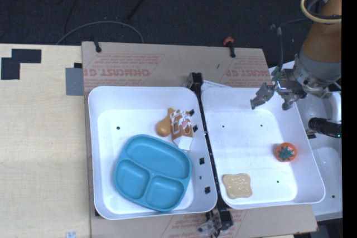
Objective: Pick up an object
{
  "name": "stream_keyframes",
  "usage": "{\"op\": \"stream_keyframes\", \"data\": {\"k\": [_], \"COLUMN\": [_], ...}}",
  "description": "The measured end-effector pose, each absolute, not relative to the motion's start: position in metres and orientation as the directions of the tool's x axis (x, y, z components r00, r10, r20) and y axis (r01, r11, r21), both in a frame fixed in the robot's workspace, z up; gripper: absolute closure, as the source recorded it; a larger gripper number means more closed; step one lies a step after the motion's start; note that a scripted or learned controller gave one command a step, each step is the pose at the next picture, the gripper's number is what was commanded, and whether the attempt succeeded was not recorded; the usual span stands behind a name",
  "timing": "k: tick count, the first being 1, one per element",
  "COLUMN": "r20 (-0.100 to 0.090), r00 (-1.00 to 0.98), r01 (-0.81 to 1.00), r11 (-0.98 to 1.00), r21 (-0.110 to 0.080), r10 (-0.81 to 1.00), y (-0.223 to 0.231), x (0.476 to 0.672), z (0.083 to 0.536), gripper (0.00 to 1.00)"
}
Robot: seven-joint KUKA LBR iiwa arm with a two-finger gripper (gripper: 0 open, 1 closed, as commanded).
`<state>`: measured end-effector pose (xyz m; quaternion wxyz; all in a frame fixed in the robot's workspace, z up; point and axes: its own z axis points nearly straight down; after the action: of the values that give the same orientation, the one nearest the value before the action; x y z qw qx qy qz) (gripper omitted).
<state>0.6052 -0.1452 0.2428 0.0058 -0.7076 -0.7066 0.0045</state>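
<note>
Your gripper [274, 96] hangs over the far edge of the right bin [262, 120] with its fingers [260, 98] spread apart and nothing between them, which I read as a staging pose before a descent.

Two things lie loose on that bin's floor. You have one small red-orange fruit with a green top [285, 152] toward you from the fingers and a little to their right, and one flat tan slice of toast [237, 185] well beyond them toward the near rim. Both sit apart from the walls, so either looks reachable.

Far to the fingers' left, the other bin [106, 120] holds one blue divided plate [152, 172], lying flat, and one brown-and-white toy cluster [175, 124] just past its far edge.
</note>
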Motion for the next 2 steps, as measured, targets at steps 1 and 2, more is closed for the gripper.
{"op": "stream_keyframes", "data": {"k": [1, 2], "r20": [0.001, 0.001], "r00": [0.0, -0.003], "r01": [1.0, 1.0], "r11": [0.0, 0.003], "r21": [-0.003, -0.005], "r10": [1.0, 1.0], "y": [-0.145, -0.142], "x": [0.607, 0.616], "z": [0.251, 0.202], "gripper": [0.0, 0.0]}}
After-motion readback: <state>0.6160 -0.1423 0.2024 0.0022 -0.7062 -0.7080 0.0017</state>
